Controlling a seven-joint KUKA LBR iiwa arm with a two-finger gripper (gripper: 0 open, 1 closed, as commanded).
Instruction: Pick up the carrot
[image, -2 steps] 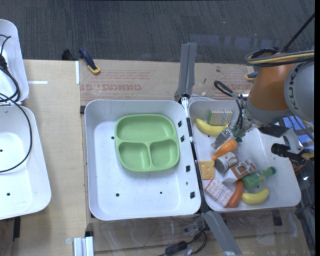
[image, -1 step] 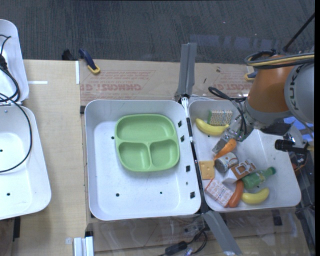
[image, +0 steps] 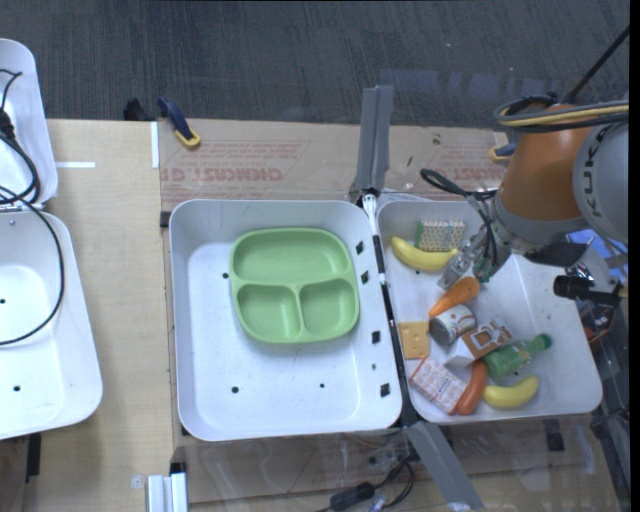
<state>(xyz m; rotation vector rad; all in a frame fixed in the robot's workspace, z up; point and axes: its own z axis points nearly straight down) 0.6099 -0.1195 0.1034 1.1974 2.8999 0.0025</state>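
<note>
The arm (image: 560, 170) reached in over the right bin (image: 570, 390), and its gripper (image: 478, 262) hung low at that bin's upper middle. The carrot (image: 455, 296) lay just below the jaws and slightly to their left, nearly touching the fingertips. Its long axis ran on a slant, the thicker end up and right toward the jaws, the point down and left. Whether the jaws were released or clenched could not be told; the carrot was not seen between them.

The bin floor under the carrot was smooth, flat and white, so the carrot would likely roll or slide if nudged from one side.

Room was tight. A banana (image: 422, 256) lay to the left of the jaws, a small patterned block (image: 441, 236) up and left of them. A small can (image: 456, 326) sat right against the carrot's lower end, below the jaws, with a carton (image: 487, 340) just beyond it. Farther below lay a green bottle (image: 518, 354), a second banana (image: 512, 393) and a red sausage-like piece (image: 471, 388).
</note>
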